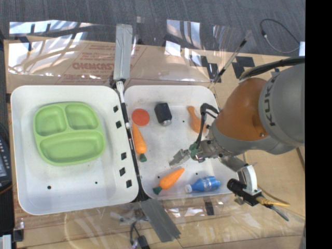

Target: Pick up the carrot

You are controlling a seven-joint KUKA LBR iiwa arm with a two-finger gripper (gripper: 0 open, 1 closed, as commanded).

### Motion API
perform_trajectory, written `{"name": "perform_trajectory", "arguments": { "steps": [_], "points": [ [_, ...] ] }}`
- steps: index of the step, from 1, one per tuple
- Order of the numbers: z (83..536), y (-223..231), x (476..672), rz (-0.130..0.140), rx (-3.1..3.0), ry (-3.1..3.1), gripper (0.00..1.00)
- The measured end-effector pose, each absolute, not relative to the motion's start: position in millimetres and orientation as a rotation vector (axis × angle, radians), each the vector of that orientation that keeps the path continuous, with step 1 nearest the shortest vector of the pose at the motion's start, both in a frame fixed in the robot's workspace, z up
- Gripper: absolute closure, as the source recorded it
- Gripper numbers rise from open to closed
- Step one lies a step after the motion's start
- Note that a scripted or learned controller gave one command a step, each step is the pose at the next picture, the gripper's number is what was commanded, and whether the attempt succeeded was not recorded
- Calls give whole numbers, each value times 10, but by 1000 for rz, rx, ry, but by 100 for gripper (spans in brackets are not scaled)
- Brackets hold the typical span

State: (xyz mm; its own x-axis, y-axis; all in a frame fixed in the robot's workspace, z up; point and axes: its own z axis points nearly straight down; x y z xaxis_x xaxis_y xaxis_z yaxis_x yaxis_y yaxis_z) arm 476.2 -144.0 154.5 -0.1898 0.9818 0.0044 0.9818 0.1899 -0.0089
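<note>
Three orange carrots lie in the right bin (171,95). One carrot (139,140) rests along the bin's left wall, its green end pointing toward the front. A second carrot (171,179) lies near the front wall, tilted, green end to the left. A third carrot (193,118) lies at the right, partly hidden by the arm. My gripper (178,158) hangs over the bin's middle, just above and to the right of the front carrot, and I see nothing held in it.
A red disc (140,117) and a black block (163,113) sit at the back of the right bin. A blue bottle (204,184) lies by its front wall. The left bin (21,139) holds a green divided tray (68,132).
</note>
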Motion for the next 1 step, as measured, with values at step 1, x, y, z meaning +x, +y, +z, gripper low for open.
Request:
{"name": "perform_trajectory", "arguments": {
  "steps": [1],
  "points": [
    [898,-1425,4773,0,-1878,-2513,0]
  ]
}}
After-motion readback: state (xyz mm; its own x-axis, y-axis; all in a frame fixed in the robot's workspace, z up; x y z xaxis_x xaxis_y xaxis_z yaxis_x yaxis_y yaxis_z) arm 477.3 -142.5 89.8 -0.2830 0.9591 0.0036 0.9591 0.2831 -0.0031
